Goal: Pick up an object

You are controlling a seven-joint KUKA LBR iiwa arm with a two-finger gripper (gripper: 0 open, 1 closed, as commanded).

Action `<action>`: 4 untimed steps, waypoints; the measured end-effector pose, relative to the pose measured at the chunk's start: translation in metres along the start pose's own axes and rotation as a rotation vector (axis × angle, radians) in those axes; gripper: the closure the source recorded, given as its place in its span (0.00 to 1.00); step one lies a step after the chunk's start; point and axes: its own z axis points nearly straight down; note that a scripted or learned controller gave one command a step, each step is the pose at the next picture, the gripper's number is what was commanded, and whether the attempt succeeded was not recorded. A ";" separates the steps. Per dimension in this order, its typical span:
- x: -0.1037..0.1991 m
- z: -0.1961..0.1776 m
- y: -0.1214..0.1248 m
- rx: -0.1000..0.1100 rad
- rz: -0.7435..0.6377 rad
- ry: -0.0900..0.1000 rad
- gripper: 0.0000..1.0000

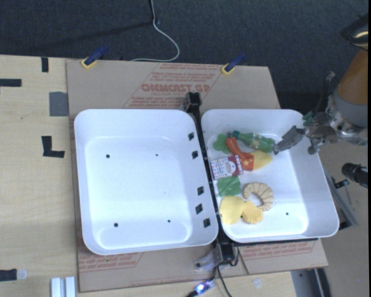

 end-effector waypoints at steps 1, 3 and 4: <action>0.026 0.122 0.026 -0.014 0.002 -0.004 0.00; 0.019 0.129 0.084 -0.002 -0.001 -0.002 1.00; 0.011 0.138 0.042 -0.005 0.003 -0.001 1.00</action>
